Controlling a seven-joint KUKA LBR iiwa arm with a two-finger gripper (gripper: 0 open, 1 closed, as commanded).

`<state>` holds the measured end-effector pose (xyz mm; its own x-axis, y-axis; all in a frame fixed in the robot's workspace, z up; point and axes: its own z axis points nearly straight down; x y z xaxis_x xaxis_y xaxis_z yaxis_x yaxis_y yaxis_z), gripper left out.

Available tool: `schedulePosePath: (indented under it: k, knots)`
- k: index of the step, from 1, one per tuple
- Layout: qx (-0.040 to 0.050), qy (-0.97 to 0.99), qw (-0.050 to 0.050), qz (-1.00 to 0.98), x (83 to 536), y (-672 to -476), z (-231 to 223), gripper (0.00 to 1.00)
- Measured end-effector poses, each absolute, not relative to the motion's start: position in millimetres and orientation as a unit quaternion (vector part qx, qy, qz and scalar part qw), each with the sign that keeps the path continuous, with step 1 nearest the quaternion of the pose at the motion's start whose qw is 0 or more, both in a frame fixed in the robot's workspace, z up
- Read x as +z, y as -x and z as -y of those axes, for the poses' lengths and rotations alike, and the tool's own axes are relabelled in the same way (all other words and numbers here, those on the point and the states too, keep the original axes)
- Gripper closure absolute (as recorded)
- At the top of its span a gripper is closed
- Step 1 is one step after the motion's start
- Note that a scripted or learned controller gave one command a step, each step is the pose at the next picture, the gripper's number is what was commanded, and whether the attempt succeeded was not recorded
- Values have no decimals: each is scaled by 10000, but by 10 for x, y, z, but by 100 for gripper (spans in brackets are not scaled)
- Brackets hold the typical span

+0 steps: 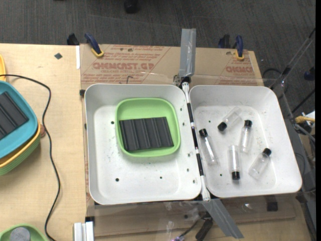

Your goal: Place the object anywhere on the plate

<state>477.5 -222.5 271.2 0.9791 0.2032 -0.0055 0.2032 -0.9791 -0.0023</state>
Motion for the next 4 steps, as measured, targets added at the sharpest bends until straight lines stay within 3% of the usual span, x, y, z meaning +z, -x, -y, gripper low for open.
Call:
schedulePosePath:
  k: [1,3,4]
  knots:
    - [23,9947,-2,1029,3459,-4780,2221,0]
    - [32,9951,5,992,3068,-4778,2220,0]
    - [28,9951,7,985,2632,-4773,2224,0]
